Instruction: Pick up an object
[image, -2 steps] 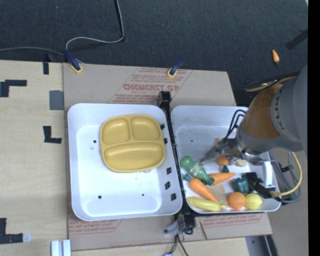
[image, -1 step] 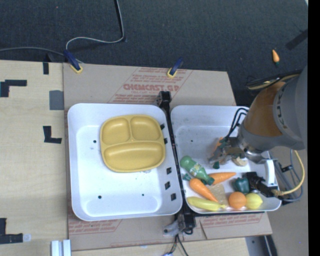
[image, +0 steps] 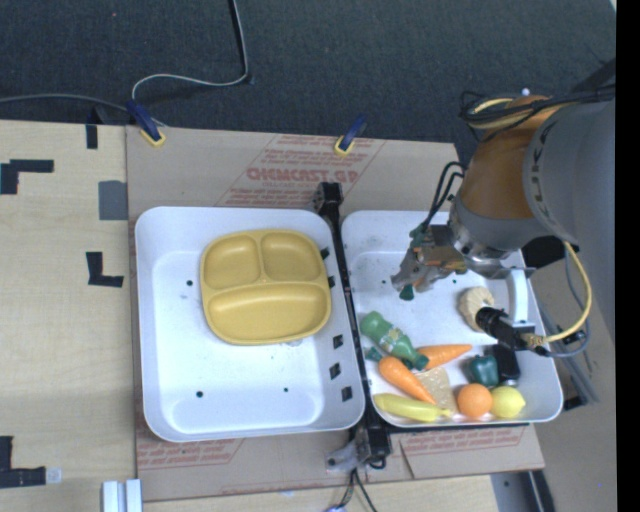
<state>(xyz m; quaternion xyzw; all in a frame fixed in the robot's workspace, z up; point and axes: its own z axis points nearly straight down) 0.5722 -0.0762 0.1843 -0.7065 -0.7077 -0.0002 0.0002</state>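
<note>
Pincer over right bin.
Pincer (image: 412, 277) hangs above the right bin (image: 380, 232); finger spacing cannot be told. Carrots (image: 405, 377) lie nearby.

Plate (image: 266, 284) in left bin (image: 160, 330) — toy food (image: 420, 370) in right bin (image: 380, 250).

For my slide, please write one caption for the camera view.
KUKA arm's gripper hovers in the right bin above toy food; yellow divided plate sits in the left bin.
</note>
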